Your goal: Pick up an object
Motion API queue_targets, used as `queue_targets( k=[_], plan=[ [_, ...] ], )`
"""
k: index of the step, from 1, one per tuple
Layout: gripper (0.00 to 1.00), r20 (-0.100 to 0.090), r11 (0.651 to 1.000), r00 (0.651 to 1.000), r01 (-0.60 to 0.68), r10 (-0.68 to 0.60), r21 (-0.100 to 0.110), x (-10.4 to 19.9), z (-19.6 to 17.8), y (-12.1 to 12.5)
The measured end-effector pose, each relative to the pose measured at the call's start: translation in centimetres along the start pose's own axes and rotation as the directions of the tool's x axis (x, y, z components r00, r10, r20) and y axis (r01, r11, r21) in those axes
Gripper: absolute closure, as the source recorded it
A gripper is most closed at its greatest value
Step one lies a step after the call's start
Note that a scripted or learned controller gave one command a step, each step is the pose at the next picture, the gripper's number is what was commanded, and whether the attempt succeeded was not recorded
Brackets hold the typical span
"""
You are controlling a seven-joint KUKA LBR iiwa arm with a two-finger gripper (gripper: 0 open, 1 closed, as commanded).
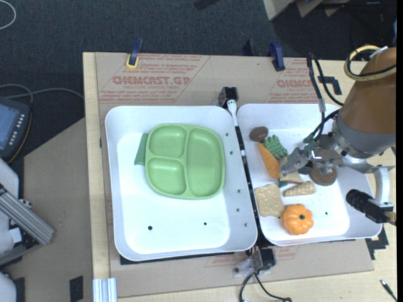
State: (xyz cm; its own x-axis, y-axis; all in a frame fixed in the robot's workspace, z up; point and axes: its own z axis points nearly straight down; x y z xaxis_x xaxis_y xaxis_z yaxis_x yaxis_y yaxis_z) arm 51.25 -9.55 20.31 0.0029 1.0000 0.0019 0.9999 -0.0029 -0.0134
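Your carrot [269, 160], orange with a green top, lies with its tip toward you; the end effector [296, 163] beside it stands open.

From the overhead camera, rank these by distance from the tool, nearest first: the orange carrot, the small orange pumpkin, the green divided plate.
1. Orange toy carrot with green top: just left of the tool, in the right bin.
2. Small orange pumpkin: at the right bin's near edge, below the tool in the picture.
3. Green divided plastic plate: far left, in the left bin.
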Motion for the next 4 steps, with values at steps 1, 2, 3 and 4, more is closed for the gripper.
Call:
queue_targets(
  k=[1,2,3,4],
  plan=[
    [0.0,0.002,1.0,1.0,0.003,-0.003,-0.014,0.0,-0.6,0.3],
    [0.0,0.0,1.0,1.0,0.003,-0.003,-0.005,0.3,5.7,0.0],
    [0.0,0.002,1.0,1.0,0.003,-0.003,-0.021,0.1,11.4,0.5],
    [0.0,0.002,1.0,1.0,0.004,-0.004,-0.026,0.2,11.3,0.9]
  ],
)
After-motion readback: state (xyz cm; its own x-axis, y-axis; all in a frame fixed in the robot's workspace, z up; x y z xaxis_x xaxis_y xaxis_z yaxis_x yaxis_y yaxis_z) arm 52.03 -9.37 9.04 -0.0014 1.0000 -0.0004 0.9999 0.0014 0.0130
